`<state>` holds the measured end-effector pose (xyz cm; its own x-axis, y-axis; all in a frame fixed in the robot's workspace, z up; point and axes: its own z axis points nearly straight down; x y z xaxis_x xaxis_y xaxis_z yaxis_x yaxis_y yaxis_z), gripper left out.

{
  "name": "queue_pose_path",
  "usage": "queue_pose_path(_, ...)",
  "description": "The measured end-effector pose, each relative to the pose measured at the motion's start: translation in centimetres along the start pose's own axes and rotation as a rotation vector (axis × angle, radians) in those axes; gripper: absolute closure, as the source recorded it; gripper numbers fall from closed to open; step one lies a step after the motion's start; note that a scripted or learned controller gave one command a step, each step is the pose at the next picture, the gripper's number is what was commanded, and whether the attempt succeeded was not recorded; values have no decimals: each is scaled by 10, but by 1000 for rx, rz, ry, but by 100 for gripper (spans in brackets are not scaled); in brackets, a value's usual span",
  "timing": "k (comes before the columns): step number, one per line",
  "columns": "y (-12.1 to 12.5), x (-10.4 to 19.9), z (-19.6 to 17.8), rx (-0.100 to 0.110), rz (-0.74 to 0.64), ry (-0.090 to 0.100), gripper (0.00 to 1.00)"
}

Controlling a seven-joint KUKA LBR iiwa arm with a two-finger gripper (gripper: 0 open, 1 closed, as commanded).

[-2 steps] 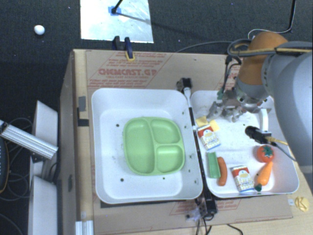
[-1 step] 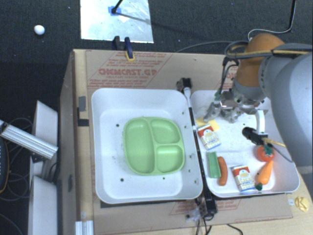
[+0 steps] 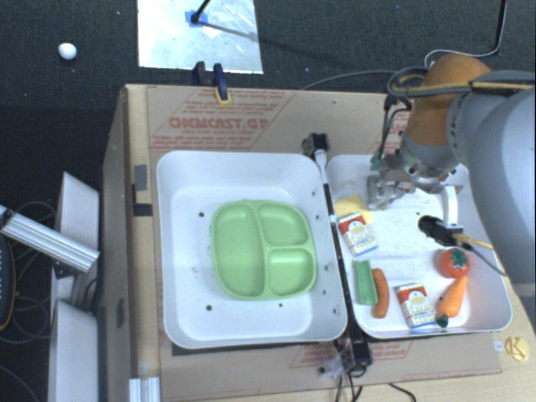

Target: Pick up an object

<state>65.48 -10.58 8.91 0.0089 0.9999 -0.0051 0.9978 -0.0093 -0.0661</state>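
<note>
Over right bin (image 3: pixel 494 308), gripper (image 3: pixel 383 193) lowered at far-left corner beside yellow block (image 3: pixel 350 205), jaw state cannot be told, green tray (image 3: pixel 262 249) in left bin (image 3: pixel 180 224).

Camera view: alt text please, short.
A grey robot arm lowers its gripper into the right white bin above toy food: tomato, carrot, sausage, small cartons. The left bin holds a green divided plate.

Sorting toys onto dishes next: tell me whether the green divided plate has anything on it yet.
Empty. The green divided plate lies flat in the left bin, all compartments bare; the toy food lies in the right bin.
</note>
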Motion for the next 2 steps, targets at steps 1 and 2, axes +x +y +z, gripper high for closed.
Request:
queue_pose_path(1, 1, 0, -1, -3, -1, 0, 0)
queue_pose_path(2, 3, -6, 10, -7, 0, 15, 0)
